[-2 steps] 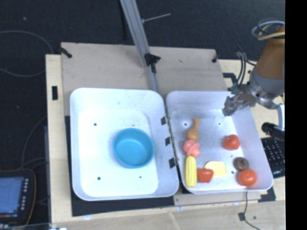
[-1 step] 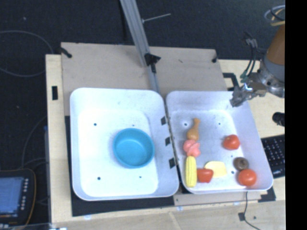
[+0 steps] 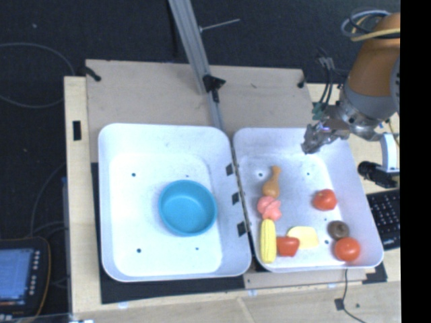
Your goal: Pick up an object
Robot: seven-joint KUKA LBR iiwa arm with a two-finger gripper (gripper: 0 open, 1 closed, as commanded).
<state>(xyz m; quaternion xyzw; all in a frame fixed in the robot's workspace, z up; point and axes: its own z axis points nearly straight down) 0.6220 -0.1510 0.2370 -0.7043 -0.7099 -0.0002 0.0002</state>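
We see the claw (image 3: 314, 142) over the right bin's (image 3: 357, 173) far corner; whether it is apart or together we cannot tell; nothing looks lifted yet; the toys, like the tomato (image 3: 324, 200), lie in the bin.

My fingers (image 3: 314, 142) hover over the right bin's (image 3: 350, 163) far edge, nothing between them. Within this bin: a drumstick (image 3: 272, 181), pink toy (image 3: 270, 208), corn (image 3: 267, 239), cheese (image 3: 304, 236), two tomatoes (image 3: 324, 200) (image 3: 347, 249). The left bin (image 3: 121, 180) holds a blue bowl (image 3: 187, 207).
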